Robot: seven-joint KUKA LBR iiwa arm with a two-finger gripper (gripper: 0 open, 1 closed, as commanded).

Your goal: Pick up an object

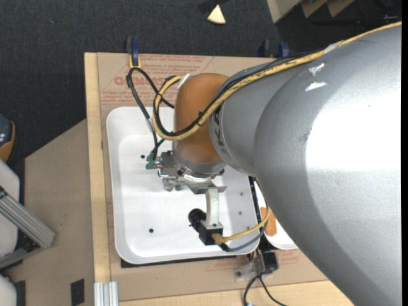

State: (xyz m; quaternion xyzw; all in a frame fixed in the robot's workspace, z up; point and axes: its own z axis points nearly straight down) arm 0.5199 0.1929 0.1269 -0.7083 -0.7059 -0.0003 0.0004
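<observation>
Camera view, orange object (271, 223) apart from jaws

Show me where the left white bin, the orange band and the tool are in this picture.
left white bin (131, 218), camera view, bare floor near its front corner.
orange band (194, 116), camera view, middle of its curved side.
tool (169, 177), camera view, metal body below the band.
</observation>
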